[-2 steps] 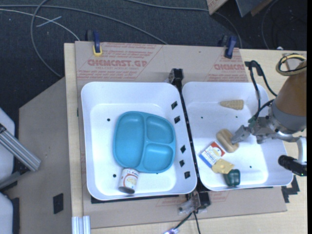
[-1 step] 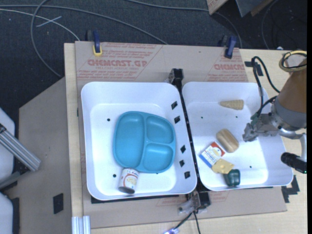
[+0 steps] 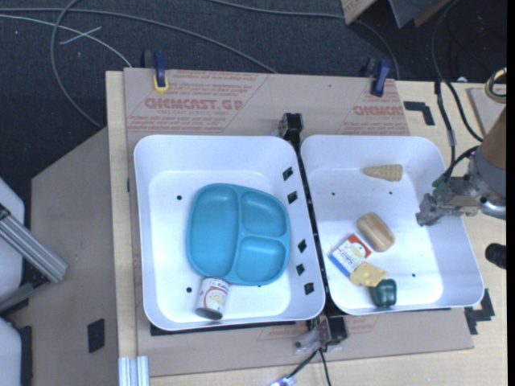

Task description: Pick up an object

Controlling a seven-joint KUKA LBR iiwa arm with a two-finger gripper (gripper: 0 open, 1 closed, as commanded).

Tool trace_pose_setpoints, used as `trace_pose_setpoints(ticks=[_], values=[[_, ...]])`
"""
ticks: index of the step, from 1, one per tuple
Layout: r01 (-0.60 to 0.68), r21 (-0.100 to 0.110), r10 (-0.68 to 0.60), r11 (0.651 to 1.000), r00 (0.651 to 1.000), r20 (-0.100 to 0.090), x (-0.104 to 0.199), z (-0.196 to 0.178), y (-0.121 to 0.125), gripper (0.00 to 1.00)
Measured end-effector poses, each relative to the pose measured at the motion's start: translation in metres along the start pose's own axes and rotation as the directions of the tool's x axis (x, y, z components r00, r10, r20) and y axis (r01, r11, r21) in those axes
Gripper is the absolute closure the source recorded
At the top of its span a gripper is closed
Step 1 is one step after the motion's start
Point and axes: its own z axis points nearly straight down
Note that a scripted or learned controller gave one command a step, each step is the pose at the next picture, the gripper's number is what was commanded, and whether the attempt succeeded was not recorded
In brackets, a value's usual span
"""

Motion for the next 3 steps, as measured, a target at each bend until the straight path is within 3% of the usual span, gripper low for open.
trace_pose_setpoints(ticks=[2,3], values=[[0.002,-0.002,-0.002,1.000,1.000,0.001,-0.008,-0.106,0.000,1.00],[0.006,0.006,-0.006,1.000,1.000,-0.004,0.047,-0.088,0.010,1.00]])
